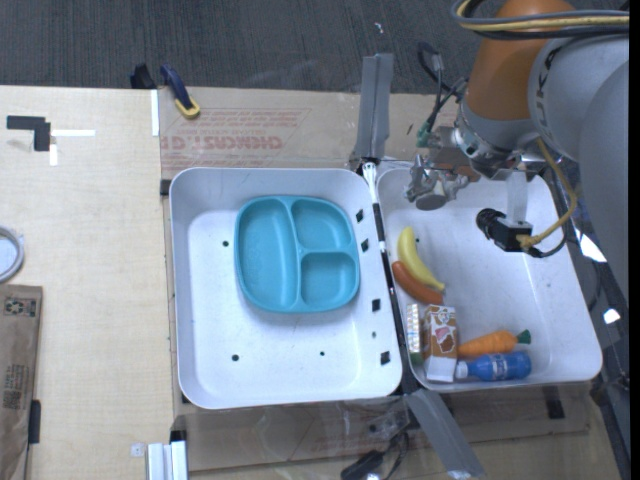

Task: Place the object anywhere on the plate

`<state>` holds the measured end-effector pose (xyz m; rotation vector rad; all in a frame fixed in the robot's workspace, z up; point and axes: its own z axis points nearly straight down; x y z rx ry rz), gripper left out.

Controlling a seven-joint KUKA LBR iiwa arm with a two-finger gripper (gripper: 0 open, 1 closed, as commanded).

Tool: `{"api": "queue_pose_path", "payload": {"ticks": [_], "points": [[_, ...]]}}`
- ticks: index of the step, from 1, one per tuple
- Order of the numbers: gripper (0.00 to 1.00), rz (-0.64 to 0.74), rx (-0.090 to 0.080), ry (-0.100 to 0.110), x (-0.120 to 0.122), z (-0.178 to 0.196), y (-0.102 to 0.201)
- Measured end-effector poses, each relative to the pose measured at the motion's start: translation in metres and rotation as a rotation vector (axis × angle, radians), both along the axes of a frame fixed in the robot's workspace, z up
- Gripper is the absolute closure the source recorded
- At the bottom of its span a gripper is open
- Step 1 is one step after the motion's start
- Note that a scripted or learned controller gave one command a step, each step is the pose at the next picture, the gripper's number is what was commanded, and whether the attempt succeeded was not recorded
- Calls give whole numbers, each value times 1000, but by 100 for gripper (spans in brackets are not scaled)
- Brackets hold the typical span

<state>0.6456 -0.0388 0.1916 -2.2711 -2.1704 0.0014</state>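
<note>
The surface [80, 228] is pale wood and holds two white bins side by side. The left bin [200, 298] is the bigger thing on it, and the right bin [545, 288] sits touching it along one edge. The grey arm [590, 78], with its orange band [505, 58], comes in from the right and hangs over the far corner of the right bin. In the left bin lies a blue plate [297, 254] with three parts, and nothing sits on it. The food things are all in the right bin, near the wall next to the left bin. A yellow banana [414, 259] lies there, and an orange-red sausage [417, 284] lies just under it, touching it. Closer to the front edge is a small box [440, 332]. Beside the box are an orange carrot [492, 343] and a blue bottle [497, 368], with the carrot just above the bottle. The end effector [432, 186] is at the far left corner of the right bin, apart from the banana. It is small and dark here, so I cannot tell how far open it is, and I see nothing held in it.
</note>
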Motion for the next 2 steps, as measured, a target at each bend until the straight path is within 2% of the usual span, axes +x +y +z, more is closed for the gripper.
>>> {"api": "queue_pose_path", "payload": {"ticks": [1,2], "points": [[100,283,0,-1,5,0,48],[100,323,0,1,1,0,102]]}}
